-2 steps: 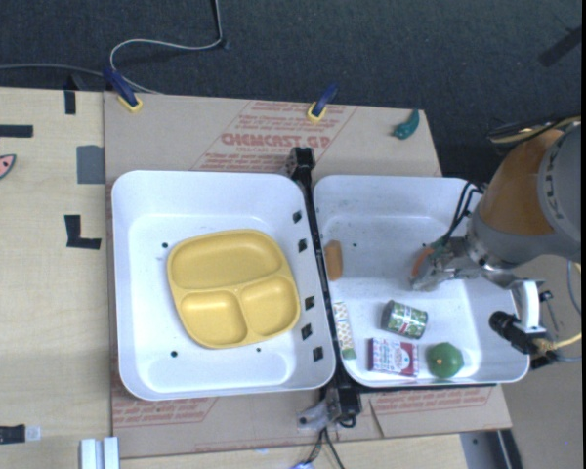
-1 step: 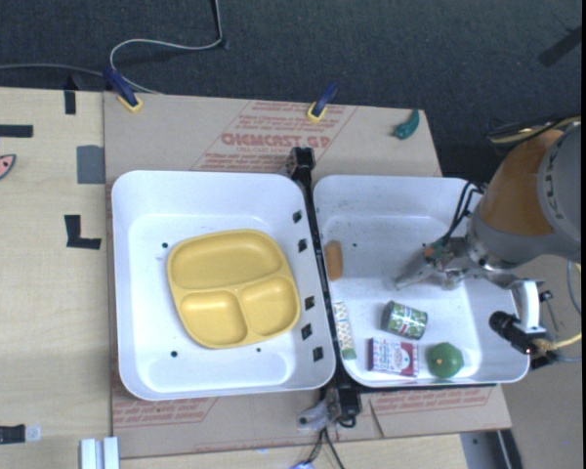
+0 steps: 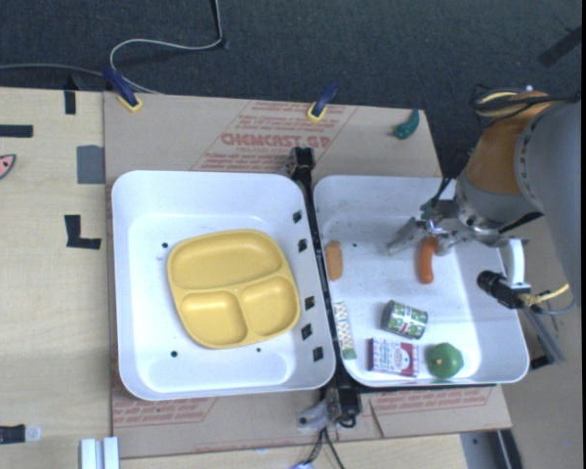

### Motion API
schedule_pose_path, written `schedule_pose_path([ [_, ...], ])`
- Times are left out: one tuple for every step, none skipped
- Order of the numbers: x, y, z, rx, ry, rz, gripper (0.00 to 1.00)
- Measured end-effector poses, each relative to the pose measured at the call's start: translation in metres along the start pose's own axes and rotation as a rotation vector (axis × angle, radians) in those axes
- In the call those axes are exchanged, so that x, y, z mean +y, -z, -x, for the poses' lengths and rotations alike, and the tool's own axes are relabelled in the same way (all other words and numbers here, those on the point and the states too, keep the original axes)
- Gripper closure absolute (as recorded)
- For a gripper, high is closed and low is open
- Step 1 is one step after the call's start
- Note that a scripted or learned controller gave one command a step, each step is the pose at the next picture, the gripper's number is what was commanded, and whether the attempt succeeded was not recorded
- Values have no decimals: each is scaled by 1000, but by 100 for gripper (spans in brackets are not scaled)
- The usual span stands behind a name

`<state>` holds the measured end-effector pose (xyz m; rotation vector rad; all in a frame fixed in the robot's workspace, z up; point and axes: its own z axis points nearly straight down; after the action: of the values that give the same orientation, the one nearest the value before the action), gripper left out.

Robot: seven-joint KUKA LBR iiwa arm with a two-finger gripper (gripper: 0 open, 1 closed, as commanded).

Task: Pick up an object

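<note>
While my arm reaches in over the right bin [image 3: 488, 360], my pincer [image 3: 422, 234] hangs spread, one finger angled left and the other just above an orange sausage [image 3: 426, 261] that lies on the bin floor; nothing sits between the fingers. Nearer the front of that bin lie a green can [image 3: 404, 319], a red packet [image 3: 392, 357] and a green ball [image 3: 444, 360]. A yellow divided plate [image 3: 232, 286] rests in the left bin [image 3: 137, 291].

red "chemcast gp" print on the cardboard sheet [image 3: 273, 137], at 12 o'clock above the bins, other labels unreadable
</note>
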<state>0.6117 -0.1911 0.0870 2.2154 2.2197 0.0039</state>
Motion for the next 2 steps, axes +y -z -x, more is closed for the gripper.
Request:
schedule_pose_path([
  [0, 10, 1, -3, 0, 2, 100],
  [-36, 144, -51, 1, 0, -3, 100],
])
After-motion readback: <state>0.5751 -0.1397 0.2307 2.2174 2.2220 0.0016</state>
